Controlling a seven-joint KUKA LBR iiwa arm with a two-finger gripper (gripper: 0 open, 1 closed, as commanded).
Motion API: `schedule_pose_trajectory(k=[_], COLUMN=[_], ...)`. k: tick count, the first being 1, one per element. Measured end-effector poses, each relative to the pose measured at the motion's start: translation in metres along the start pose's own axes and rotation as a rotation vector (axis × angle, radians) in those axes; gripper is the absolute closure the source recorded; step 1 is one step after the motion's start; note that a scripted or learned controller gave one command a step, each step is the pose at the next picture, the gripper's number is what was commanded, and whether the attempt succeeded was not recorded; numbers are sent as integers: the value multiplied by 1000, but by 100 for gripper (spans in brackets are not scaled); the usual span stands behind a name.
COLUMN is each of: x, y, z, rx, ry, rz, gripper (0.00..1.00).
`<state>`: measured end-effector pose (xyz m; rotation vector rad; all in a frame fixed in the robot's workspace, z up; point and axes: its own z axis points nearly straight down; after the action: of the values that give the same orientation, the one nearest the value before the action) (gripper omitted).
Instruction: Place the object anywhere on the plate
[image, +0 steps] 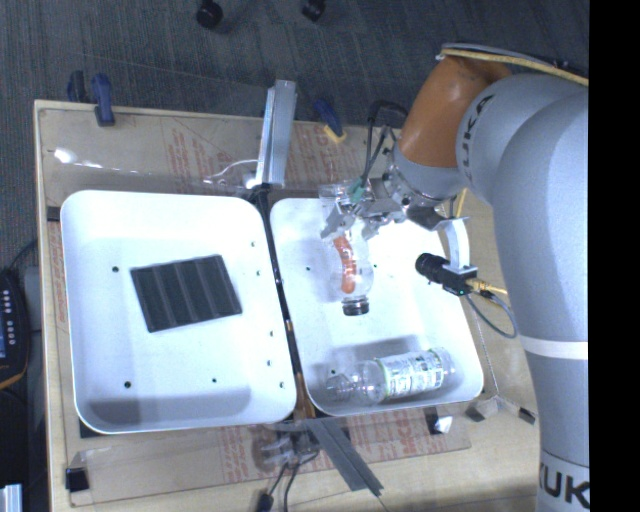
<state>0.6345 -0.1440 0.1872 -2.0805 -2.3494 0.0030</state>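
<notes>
Tool (352, 218) pinching a clear bottle (349, 268) (orange inside) above right bin (300, 300).

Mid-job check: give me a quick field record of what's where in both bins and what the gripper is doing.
left bin: holds a dark grey ribbed rectangular plate
right bin: clear plastic bottle with a white label lying on its side near the front edge
gripper: over the right bin's rear
held item: small clear bottle with orange contents and a dark cap, hanging cap-down between the fingers
plate: bare
</notes>
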Motion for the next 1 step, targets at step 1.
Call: schedule_pose_trajectory(k=[1], x=[-18], y=[-10], z=[-75], rx=[-1], ry=[-1], rz=[-107], gripper=[100])
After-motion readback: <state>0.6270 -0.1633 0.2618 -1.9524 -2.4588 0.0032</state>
